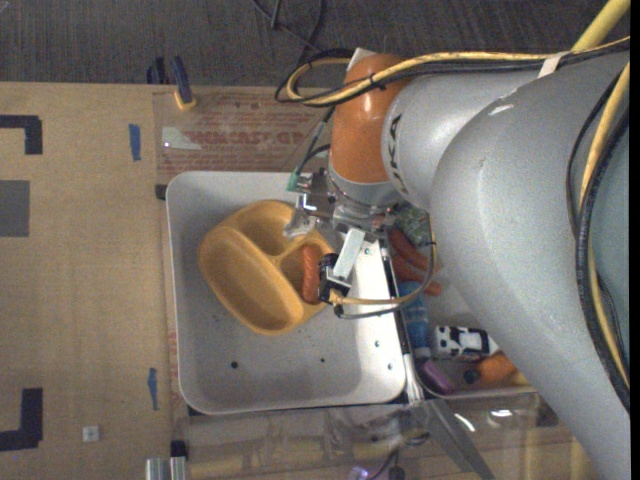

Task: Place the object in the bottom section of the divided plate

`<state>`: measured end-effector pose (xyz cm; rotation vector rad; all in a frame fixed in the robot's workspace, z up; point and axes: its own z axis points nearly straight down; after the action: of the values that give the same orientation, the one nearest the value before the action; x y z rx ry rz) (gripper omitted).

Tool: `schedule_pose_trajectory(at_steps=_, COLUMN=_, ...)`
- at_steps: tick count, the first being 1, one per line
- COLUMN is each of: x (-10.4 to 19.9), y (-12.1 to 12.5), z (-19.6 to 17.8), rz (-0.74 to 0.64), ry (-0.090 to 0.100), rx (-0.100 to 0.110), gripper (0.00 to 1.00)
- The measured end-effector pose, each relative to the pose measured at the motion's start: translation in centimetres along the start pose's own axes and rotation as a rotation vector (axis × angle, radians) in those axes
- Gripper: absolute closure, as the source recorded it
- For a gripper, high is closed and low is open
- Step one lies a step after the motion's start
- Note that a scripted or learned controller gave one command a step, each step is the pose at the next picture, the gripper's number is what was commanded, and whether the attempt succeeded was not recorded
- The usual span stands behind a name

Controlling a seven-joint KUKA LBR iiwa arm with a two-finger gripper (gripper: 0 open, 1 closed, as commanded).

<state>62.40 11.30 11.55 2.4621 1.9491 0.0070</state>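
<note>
While the orange object (308, 274) lies top-to-bottom in the yellow plate (240, 268), whether the pincer (304, 226) grips it is unclear.

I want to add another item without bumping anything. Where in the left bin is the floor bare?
The left bin is bare between the yellow plate and its lower rim, and in a strip along its left wall. Crowded: the plate's right edge, where the gripper hangs by an orange object, and the right bin.
</note>
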Motion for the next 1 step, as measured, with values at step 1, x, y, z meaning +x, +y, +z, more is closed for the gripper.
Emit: schedule_pose_trajectory(at_steps=1, x=2.00, y=4.08, z=1.42, rz=0.275, ry=0.020, rx=0.012, gripper=0.00)
